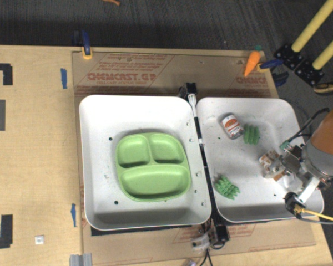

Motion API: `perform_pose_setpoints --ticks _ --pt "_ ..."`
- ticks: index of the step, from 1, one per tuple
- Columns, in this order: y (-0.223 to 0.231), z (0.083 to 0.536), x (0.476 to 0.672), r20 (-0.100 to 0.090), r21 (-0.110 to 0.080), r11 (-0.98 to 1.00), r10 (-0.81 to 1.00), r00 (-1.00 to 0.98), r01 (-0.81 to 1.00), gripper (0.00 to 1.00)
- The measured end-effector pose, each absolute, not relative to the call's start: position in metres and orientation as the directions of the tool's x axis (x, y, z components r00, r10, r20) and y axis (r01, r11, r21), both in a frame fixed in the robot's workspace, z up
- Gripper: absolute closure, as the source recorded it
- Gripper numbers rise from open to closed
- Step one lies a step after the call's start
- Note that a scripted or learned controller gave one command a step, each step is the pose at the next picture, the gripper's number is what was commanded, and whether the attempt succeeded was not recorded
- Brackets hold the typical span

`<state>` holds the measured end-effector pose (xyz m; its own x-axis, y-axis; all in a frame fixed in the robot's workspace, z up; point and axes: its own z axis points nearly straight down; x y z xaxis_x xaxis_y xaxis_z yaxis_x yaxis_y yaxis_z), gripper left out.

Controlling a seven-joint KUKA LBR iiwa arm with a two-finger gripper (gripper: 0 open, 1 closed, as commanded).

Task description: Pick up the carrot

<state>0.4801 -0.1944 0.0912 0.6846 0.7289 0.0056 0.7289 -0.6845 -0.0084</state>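
Gripper (273,166) low in right bin (277,112), well apart from carrot (252,63) on cardboard; finger state cannot be told.

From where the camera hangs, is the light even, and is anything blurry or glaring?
Camera view: light falls evenly and softly on the right bin; the green divided plate has a mild sheen without harsh glare; the end effector looks slightly smeared; the floor at the top is dark.
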Motion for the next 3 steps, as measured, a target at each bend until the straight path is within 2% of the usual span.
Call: perform_pose_setpoints --ticks 1,2,3 --pt "-0.123 0.095 0.479 -0.002 -0.003 -0.941 0.340 0.941 0.340 0.00" --pt "-0.184 0.089 0.483 0.007 0.000 -0.867 0.499 0.867 0.499 0.00" --pt "-0.118 0.126 0.479 -0.001 -0.003 -0.857 0.515 0.857 0.515 0.00"
